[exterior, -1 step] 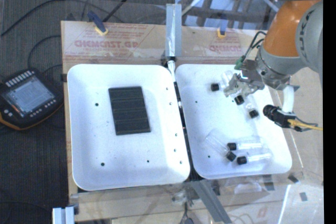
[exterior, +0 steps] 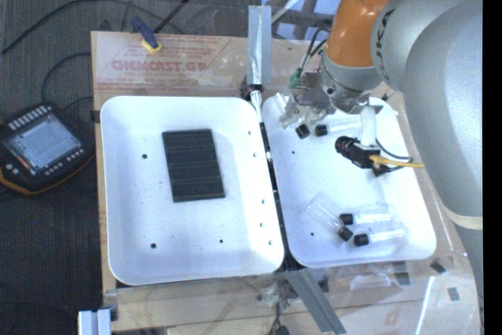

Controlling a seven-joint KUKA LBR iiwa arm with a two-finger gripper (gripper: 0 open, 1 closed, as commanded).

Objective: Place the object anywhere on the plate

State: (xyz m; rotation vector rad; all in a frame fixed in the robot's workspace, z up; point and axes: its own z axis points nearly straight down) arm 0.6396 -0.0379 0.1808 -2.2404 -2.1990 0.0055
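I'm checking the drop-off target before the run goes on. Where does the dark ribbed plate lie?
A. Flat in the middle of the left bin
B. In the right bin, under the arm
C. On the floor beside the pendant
A: the dark ribbed plate lies flat on the floor of the left bin, apart from its walls.
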